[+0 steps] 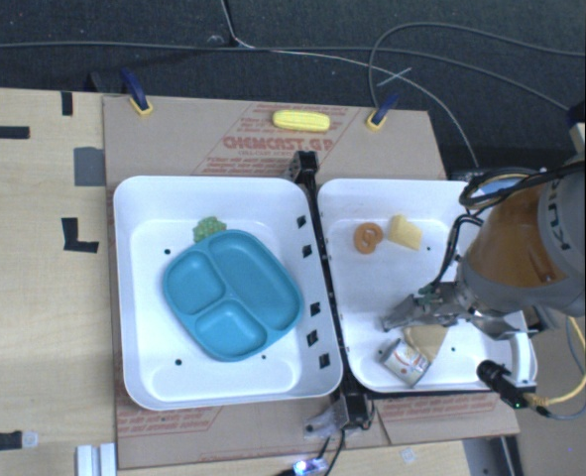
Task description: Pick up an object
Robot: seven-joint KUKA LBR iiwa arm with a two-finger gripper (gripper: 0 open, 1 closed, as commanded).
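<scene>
Arm (530, 256) fills right edge of frame, blue divided plate (232, 293) w/ green bit (209, 229) at its upper left in left bin (134, 266), gripper (411, 317) low in right bin (451, 194) over tan piece (426, 340) & silver can (404, 360) at lower centre-right, can't tell grip; yellow wedge (405, 232) & orange ring (369, 238) upper part of same bin.

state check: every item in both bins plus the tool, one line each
blue divided plate: flat in left bin
green broccoli piece: against the plate's far edge
orange ring: lying loose, right bin
yellow wedge: beside the ring, untouched
silver can: tipped on its side
tool: low above the can, grip unclear
</scene>
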